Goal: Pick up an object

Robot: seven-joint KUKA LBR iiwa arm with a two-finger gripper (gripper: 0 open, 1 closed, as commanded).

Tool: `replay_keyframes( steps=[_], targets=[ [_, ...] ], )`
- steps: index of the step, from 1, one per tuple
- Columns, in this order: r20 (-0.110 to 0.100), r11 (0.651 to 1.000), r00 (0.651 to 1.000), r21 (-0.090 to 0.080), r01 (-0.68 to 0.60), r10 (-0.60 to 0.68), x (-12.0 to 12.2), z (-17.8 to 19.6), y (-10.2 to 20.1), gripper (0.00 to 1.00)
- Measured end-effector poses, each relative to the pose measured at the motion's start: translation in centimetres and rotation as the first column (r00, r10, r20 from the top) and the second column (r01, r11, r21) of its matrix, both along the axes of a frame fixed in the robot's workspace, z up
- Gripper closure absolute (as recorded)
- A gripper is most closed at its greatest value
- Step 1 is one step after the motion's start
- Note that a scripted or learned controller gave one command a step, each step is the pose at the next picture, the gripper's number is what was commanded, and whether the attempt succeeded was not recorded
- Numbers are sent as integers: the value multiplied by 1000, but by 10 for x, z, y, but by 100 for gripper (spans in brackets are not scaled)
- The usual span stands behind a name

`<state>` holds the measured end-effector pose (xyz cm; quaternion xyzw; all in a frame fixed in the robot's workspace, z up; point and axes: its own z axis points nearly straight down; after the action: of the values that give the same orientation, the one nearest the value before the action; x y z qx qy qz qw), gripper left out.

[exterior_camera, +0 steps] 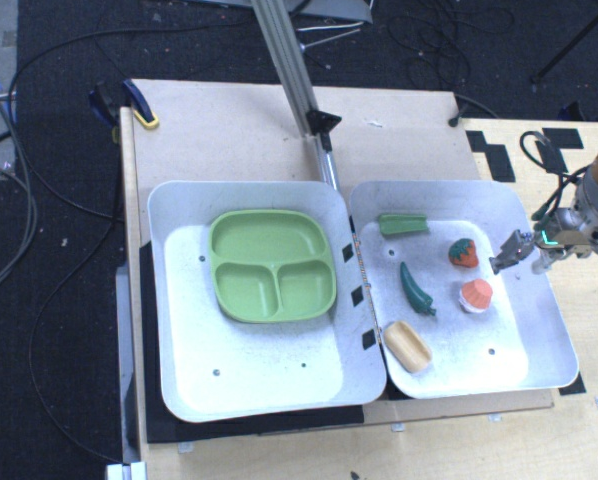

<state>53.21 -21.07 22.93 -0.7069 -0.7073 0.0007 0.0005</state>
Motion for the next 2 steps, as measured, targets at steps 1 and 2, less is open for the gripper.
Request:
replay_keyframes(
  steps=[1, 2],
  targets=[
    [2, 1000, 1000, -1, 0, 0, 0, 1, 0, 0],
    [-3, 1000, 1000, 1, 0, 0, 9, -58, 3, 0]
  ],
)
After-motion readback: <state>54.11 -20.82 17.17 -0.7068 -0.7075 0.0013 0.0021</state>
